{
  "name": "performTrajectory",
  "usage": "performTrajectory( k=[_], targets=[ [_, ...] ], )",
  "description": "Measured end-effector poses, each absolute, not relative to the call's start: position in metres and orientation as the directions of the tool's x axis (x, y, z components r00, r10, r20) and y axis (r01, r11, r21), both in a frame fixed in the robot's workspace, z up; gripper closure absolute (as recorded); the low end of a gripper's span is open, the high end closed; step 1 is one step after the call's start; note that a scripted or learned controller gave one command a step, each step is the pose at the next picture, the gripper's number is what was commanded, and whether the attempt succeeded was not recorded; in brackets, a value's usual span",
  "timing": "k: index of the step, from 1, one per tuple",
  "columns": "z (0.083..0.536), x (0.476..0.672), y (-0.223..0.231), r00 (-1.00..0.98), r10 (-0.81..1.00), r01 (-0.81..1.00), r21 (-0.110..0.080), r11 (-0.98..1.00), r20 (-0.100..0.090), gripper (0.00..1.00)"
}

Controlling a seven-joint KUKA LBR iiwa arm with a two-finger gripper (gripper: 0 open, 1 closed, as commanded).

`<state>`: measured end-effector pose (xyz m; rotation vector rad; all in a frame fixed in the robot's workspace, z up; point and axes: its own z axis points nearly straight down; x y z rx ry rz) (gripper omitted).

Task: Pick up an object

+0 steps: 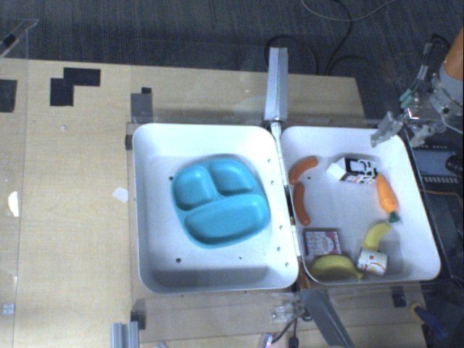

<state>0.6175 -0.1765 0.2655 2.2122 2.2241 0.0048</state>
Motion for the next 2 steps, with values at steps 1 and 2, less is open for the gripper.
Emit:
performTrajectory(
  k=[1,2],
  targets=[
    [0.278,0.619,-0.176,-0.011,1.000,1.000,0.012,0.011,-0.003,1.00],
    [0.382,0.619,-0.129,0.002,1.000,1.000,0.008,-0.002,-0.001,1.00]
  ],
)
